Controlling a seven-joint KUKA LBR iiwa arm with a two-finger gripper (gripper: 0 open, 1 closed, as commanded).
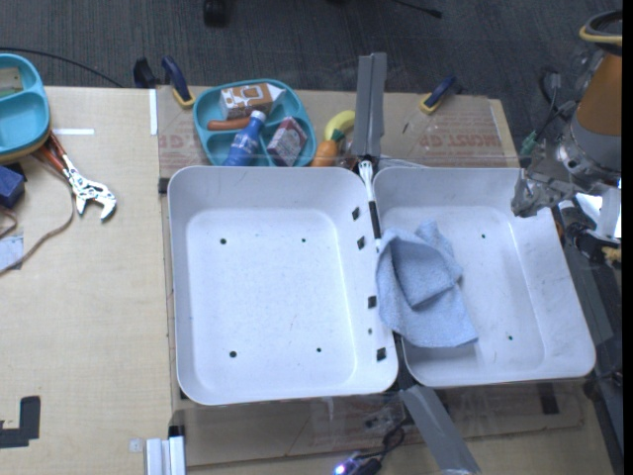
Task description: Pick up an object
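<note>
So I'm parking my tool (pixel 526 201) over the far right rim of the right bin (pixel 514 364), off to the side of the only thing worth grabbing: a blue cloth (pixel 425 285) lying crumpled on that bin's left side, its edge pushed up against the wall by the divider. From this angle I honestly cannot tell whether the tool is released or clenched, it's just a dark lump under the wrist. Nothing is sitting in it that I can see.

What I'm worrying about: the cloth is flat and floppy, so if I'm coming down on a thin single layer I'm probably just pinching air or scraping the bin floor. The folded hump in the middle looks like the better bet. It's also hugging the wall, so aiming too far left could mean clipping the rim or the clips between the bins. And cloth tends to slide out on the lift if only a corner is caught.

Hard to make out: my arm (pixel 598 117) is getting cut off at the frame edge, and whatever is under the cloth folds is anyone's guess. The left bin (pixel 198 364) has nothing I can pick out.
</note>
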